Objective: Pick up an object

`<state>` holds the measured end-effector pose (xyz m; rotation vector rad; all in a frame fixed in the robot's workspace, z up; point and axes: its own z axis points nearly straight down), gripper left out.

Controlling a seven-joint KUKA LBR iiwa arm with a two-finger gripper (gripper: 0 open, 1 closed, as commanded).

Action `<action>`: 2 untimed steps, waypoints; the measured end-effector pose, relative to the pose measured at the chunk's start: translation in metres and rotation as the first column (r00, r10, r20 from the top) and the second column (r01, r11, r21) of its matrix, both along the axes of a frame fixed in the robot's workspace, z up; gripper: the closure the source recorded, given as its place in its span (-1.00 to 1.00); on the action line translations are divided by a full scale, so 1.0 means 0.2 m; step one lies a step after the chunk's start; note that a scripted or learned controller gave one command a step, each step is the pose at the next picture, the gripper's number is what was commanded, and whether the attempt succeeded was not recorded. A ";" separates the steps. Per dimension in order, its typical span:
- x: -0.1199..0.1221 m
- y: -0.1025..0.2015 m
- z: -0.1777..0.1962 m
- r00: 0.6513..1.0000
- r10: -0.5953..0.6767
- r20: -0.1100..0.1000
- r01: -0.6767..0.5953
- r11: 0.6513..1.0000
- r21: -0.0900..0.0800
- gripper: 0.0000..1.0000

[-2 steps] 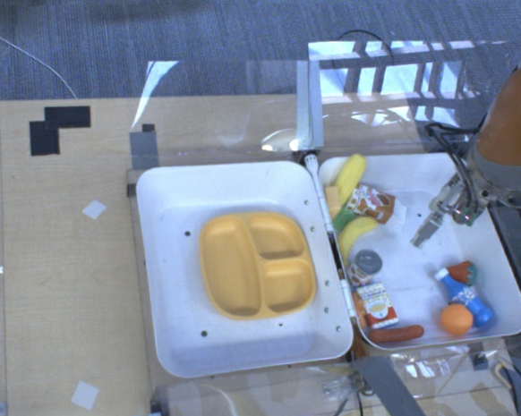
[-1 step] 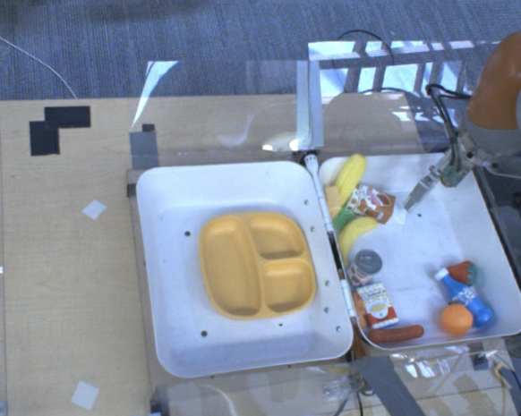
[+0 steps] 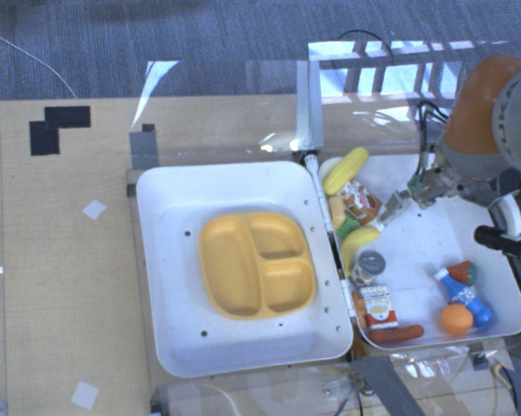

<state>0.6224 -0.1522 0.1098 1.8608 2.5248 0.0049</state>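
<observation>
Object pick: nothing chosen yet – candidates all in right bin [image 3: 512, 317], crowded along its 9 o'clock wall.
Pile: corn cob [image 3: 345, 170] at 11 o'clock, snack packet [image 3: 361, 202] just below, banana [image 3: 362, 237], small tin [image 3: 370, 263], juice carton [image 3: 377, 306], sausage [image 3: 396, 334] at 7 o'clock.
Loose bunch: orange [image 3: 456, 319], blue bottle [image 3: 465, 299], strawberry-ish thing [image 3: 464, 272] at 5 o'clock, touching each other.
Gripper [image 3: 395, 203]: low in right bin, at 3 o'clock of snack packet, close beside it. Jaws released, nothing between them.
Left bin [image 3: 172, 344]: holds yellow divided tray [image 3: 254, 264], well apart from the action.
Risk: packet, corn and banana touching – closing here probably clips two at once or shoves packet into the wall.
Risk 2: flat crinkly packet likely slips out on lift.
Risk 3: round tin could roll off if nudged.
</observation>
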 end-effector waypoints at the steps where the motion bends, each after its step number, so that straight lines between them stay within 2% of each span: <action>1: -0.18 -0.11 0.13 0.904 -0.427 -0.001 0.427 0.904 0.002 -1.00; 2: -0.10 -0.23 0.31 0.792 -0.611 0.000 0.611 0.792 0.003 -1.00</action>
